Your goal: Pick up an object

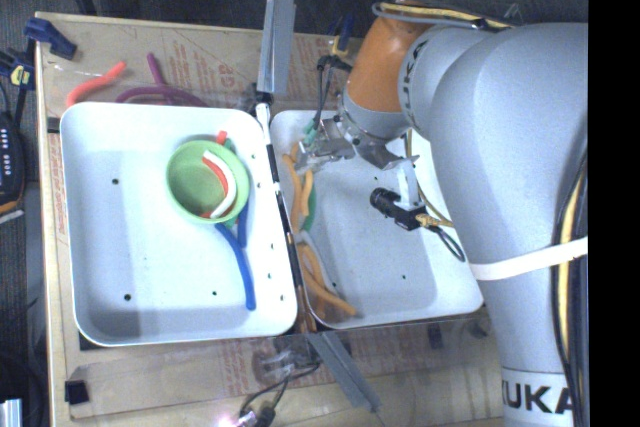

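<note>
at the near edge of the worktop a clamp and loose wiring are noted. the word "kuka" is read in white on the arm's base at the near right; faint red print on the worktop surface cannot be made out. in the left bin a blue-handled utensil is seen, its far end lying under a green bowl that carries a red and white piece. along the left wall of the right bin orange and green strips are found, running near to far. the end effector is lowered at the far left corner of that bin, just above the strips. whether it is clenched or released cannot be told, and nothing is seen held. the task is judged not yet done: a grasp and a lift remain.
</note>
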Motion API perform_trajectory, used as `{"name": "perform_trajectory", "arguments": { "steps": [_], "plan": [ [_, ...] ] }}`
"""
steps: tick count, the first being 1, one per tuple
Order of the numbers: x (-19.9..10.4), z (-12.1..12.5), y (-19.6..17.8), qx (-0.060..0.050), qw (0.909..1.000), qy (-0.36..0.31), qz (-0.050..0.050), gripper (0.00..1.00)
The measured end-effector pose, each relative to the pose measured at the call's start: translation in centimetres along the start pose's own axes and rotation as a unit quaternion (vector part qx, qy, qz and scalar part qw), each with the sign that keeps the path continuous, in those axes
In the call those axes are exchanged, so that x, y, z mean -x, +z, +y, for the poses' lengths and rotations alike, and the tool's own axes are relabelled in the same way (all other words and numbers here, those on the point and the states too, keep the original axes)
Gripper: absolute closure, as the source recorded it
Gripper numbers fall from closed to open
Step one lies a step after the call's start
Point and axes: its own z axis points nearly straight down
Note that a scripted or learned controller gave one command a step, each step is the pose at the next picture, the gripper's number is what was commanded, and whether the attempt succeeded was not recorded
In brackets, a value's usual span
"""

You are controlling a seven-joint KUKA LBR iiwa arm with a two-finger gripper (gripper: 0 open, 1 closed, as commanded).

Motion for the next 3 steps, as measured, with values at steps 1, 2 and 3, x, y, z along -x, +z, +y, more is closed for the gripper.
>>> {"name": "perform_trajectory", "arguments": {
  "steps": [1,2,3],
  "plan": [
    [0.1,0.0,-0.1,0.0,1.0,0.0,-0.001,0.0],
    [0.0,0.1,-1.1,0.001,1.0,-0.002,0.0,1.0],
    [0.0,0.1,-1.1,0.001,1.0,-0.002,0.0,0.0]
  ]
}}
